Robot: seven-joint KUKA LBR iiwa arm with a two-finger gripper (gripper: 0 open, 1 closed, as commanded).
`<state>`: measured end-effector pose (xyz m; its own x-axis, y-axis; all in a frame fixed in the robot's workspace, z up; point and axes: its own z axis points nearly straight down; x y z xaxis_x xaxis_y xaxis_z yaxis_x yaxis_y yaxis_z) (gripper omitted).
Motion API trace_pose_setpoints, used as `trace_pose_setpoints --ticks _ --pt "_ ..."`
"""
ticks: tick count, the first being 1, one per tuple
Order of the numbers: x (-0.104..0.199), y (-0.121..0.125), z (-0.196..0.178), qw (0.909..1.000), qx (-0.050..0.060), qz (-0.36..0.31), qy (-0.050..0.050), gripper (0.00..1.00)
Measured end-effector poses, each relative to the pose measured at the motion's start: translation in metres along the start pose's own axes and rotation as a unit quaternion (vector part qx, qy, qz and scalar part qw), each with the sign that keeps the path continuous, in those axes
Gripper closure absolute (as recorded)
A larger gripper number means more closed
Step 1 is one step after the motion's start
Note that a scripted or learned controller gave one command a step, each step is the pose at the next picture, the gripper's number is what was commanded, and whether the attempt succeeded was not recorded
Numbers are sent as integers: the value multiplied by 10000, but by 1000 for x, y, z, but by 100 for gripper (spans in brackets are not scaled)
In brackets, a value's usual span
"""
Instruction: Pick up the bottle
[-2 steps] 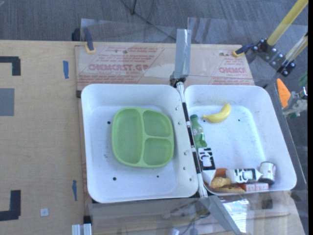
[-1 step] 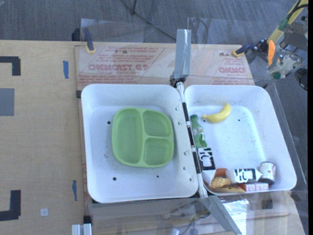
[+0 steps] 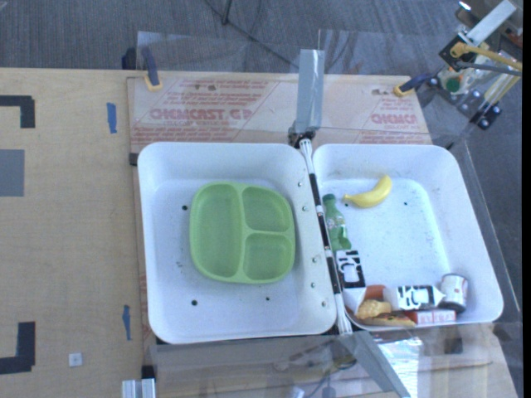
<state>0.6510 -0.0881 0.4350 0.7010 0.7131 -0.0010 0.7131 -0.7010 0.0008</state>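
The bottle (image 3: 335,222) is small, green and see-through with a green cap. It lies in the right bin (image 3: 467,199), tight against the bin's left wall, with its cap pointing to the far side. A black-and-white labelled item (image 3: 352,269) lies just past its near end, along the same wall.
A banana (image 3: 370,192) lies right of the bottle's cap. A can (image 3: 453,288), a black-and-white box (image 3: 417,295) and red and yellow packets (image 3: 376,305) crowd the right bin's near edge. The left bin (image 3: 158,222) holds a green divided plate (image 3: 242,232). Some equipment (image 3: 477,48) stands at the far right.
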Motion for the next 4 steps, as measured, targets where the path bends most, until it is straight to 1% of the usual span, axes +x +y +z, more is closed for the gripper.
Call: trace_pose_setpoints --ticks 1,2,3,4 --pt "-19 -47 0 9994 19 -343 -8 100" --pt "50 -34 3 9887 2 1499 3 100" --pt "53 -36 -7 9892 1 1465 3 100" --pt "89 -83 0 9857 17 1687 3 100"
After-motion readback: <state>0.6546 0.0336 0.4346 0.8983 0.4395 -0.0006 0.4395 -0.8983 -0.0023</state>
